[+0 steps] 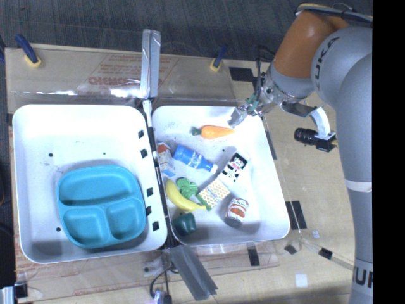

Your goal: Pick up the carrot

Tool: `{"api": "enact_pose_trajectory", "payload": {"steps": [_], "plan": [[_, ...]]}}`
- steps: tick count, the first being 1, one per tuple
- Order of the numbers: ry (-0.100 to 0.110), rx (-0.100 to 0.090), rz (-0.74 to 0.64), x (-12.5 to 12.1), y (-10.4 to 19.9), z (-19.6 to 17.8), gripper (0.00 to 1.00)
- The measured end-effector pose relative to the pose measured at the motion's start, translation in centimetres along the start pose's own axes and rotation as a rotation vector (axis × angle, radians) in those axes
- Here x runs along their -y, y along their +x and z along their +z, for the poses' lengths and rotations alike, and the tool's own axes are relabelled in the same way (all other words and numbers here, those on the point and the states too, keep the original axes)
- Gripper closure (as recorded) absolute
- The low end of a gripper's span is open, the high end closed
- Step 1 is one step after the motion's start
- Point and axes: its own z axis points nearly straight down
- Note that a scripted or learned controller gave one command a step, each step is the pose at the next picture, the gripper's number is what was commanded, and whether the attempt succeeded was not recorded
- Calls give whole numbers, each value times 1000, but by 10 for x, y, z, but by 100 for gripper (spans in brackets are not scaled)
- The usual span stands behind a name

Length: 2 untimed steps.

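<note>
Two bins: you have two shallow white bins side by side on the worktop (pixel 316 189), the left bin (pixel 25 170) and the right bin (pixel 269 195).
Left bin: it holds a blue plastic tray with three compartments (pixel 101 204).
Carrot: you will find the small orange carrot with a green tip (pixel 214 131) lying flat near the far wall of the right bin, apart from the other items.
Other contents, right bin: a blue bottle (pixel 192 159), a yellow banana (pixel 179 198), a small round can (pixel 235 211), a black-and-white patterned box (pixel 235 167).
Pincer: the pincer (pixel 241 114) hangs just beside the carrot's blunt end, over the far right corner; you cannot tell from here how it is set, and nothing is seen in it.
</note>
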Motion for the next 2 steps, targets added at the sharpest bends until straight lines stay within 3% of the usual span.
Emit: {"api": "enact_pose_trajectory", "payload": {"steps": [1, 2], "plan": [[4, -3, -41, -5, 47, -20, 100], [4, -3, -41, -5, 47, -20, 0]]}}
